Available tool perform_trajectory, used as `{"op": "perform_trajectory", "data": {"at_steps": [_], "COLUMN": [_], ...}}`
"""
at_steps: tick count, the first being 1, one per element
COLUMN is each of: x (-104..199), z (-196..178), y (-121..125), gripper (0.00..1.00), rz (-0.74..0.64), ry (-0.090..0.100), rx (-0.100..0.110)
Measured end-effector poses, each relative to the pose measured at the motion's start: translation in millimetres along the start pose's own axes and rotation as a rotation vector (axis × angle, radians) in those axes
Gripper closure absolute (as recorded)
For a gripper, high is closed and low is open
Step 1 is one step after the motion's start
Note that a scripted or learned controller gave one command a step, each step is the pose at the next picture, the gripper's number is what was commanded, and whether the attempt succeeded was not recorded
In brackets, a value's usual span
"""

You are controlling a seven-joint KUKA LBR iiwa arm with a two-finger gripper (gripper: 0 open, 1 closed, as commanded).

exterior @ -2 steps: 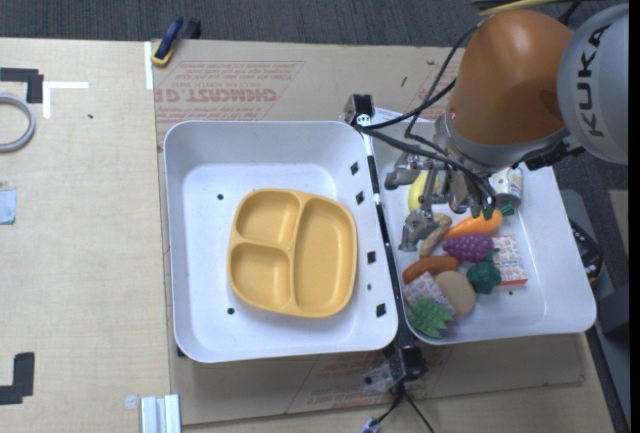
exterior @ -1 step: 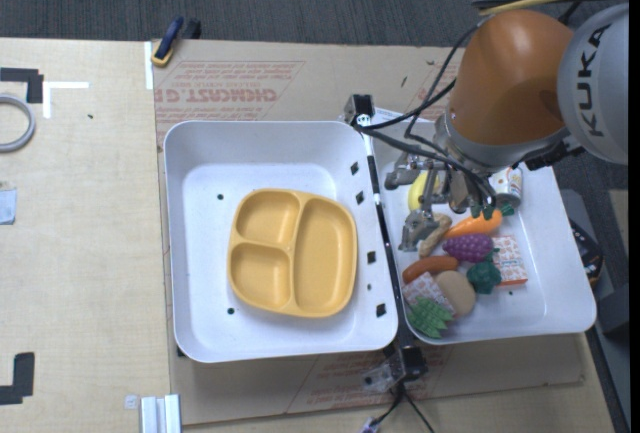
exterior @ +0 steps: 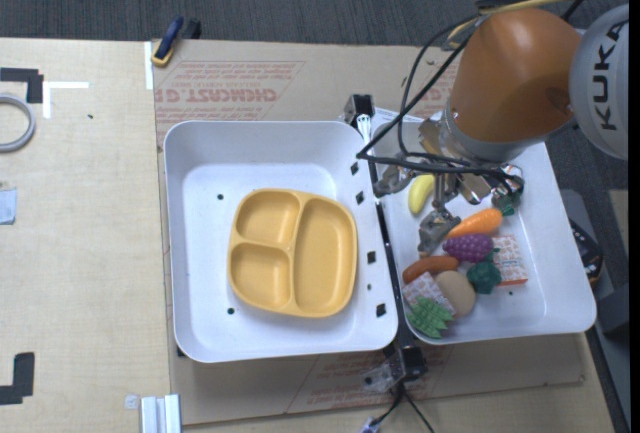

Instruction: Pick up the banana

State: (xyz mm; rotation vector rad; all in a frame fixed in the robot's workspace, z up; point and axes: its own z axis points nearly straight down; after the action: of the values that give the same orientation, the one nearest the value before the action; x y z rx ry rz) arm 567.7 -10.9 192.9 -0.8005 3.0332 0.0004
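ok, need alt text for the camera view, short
A grey KUKA arm with an orange band reaches from the right over the right-hand white bin, its gripper low beside a small yellow toy banana among other toy foods. The left-hand white bin holds a yellow three-compartment plastic plate.

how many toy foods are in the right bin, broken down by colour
yellow: 1, the banana
orange: 1, the carrot
purple: 1, the grapes
red-orange: 1, the sausage
tan: 1, the potato
green: 2, the dark piece and the leafy piece
total: 7 that I can make out
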Motion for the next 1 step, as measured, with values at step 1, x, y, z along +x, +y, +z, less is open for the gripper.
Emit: {"op": "perform_trajectory", "data": {"at_steps": [1], "x": [-10.4], "z": [0.2], "y": [-8.8], "gripper": [0.0], "rz": [-0.181], "ry": [0.0], "rx": [0.0]}}
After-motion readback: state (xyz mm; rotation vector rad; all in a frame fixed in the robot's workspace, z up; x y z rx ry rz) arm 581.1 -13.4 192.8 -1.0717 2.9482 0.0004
